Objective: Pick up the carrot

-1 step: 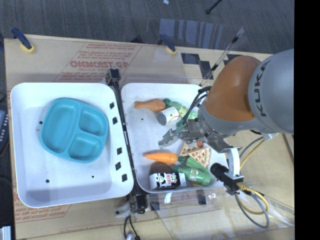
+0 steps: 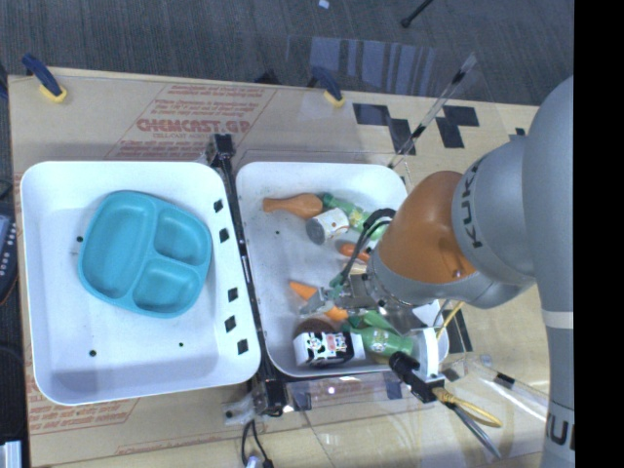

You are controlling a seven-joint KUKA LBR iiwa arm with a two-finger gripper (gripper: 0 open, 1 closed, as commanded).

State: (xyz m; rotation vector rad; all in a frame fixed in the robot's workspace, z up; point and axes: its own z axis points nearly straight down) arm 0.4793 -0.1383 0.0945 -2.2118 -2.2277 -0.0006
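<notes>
Big and grey, the arm (image 2: 507, 222) hangs low over the right bin (image 2: 283, 178), its gripper (image 2: 336, 300) by the carrot (image 2: 303, 289) lying there, not lifted yet.

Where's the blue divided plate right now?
In the camera view the blue divided plate lies in the left white bin, toward its upper middle, across the divider from the right bin, where the arm is working.
</notes>
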